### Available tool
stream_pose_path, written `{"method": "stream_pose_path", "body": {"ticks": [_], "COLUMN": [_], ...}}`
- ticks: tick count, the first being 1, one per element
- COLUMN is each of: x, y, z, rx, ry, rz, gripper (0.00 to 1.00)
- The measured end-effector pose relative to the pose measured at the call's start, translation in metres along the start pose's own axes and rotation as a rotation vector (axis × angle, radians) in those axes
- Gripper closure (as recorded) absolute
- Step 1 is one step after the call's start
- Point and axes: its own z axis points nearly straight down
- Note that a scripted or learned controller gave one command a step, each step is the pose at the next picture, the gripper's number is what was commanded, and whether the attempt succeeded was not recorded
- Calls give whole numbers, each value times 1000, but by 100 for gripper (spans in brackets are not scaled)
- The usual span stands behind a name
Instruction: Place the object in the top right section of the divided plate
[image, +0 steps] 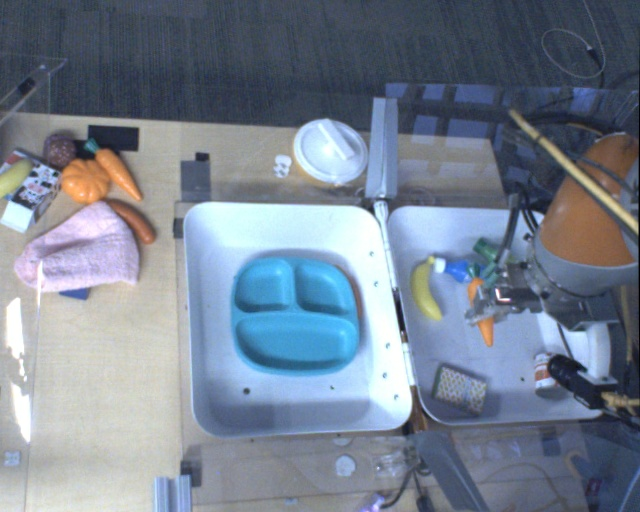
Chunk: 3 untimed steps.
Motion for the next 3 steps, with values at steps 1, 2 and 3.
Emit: {"method": "stream_pose_path", "body": {"ticks": [1, 2, 3], "x": [95, 95, 162], "y": [39, 39, 56], "z": [25, 25, 24], "rx": [3, 3, 1], "ry": [1, 1, 1], "rz": [101, 101, 89], "gripper": [100, 0, 0]}}
